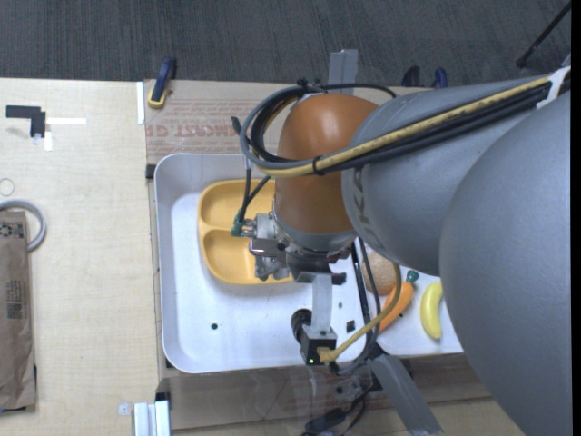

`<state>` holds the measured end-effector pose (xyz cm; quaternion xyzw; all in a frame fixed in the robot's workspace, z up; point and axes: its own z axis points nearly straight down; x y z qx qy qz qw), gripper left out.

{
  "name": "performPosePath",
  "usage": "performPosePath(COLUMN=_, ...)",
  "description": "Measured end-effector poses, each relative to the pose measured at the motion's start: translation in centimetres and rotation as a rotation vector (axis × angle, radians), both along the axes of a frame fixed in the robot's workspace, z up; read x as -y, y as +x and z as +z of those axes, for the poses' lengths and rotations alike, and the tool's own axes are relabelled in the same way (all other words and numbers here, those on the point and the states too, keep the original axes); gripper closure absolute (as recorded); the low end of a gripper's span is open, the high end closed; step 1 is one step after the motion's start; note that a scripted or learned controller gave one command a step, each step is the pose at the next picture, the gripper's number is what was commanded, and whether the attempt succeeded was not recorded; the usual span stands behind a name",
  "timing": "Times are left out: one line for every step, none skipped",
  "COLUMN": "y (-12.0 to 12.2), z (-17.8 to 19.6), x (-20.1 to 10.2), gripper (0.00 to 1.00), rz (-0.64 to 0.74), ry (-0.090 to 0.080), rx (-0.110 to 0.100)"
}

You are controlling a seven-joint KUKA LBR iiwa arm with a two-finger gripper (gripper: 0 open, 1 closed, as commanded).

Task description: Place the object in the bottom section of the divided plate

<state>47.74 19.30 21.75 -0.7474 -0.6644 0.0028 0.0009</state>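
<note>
A yellow divided plate (225,227) lies in the left white bin (195,334), its right part hidden under the arm. A ridge splits the part I see into an upper and a lower section, and both look bare. My gripper (270,260) hangs over the plate's lower right edge, below the orange wrist band (318,162). An orange carrot (397,305) and a yellow banana (431,311) lie to the right of the arm, apart from the plate. Part of a brown object (385,276) peeks out above the carrot.
The big grey arm (472,216) covers the right bin and most of the right side. Black cables (263,121) loop around the wrist. A brown paper bag (14,298) lies on the wooden bench at the left, and a blue-and-yellow clip (162,82) sits above the bin.
</note>
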Motion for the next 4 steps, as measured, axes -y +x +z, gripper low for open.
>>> performPosePath(y=4.6, z=-2.1, x=-3.5, gripper=1.00, rz=-0.348, ry=-0.003, rx=0.003)
performPosePath(y=0.7, z=-11.5, x=-3.2, gripper=1.00, rz=-0.699, ry=-0.005, rx=0.000)
performPosePath(y=2.5, z=-13.2, x=-0.3, gripper=1.00, rz=-1.110, ry=-0.020, rx=-0.019)
performPosePath(y=12.2, z=-12.7, x=3.9, gripper=1.00, rz=-1.220, ry=-0.007, rx=0.002)
